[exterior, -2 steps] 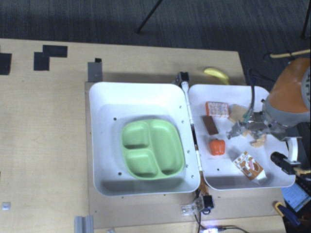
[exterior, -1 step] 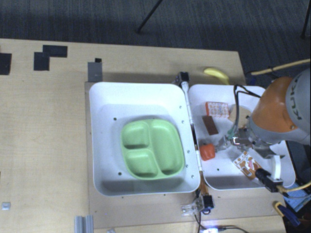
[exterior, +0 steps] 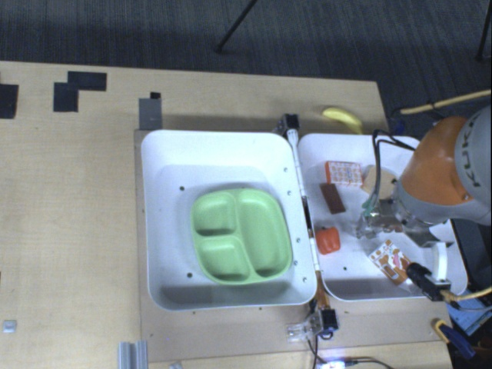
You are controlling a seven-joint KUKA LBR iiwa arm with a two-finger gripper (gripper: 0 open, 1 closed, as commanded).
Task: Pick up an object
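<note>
Nearest the lens, the arm's orange band (exterior: 430, 167) overhangs the right bin (exterior: 350, 287). The pincer (exterior: 374, 221) hangs low there, its state impossible to tell; just leftward lies the orange block (exterior: 328, 241), a printed packet (exterior: 390, 260) beside.

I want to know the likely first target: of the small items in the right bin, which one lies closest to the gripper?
The patterned packet, just below the gripper. The orange block, brown bar and orange-white box lie farther left.
</note>
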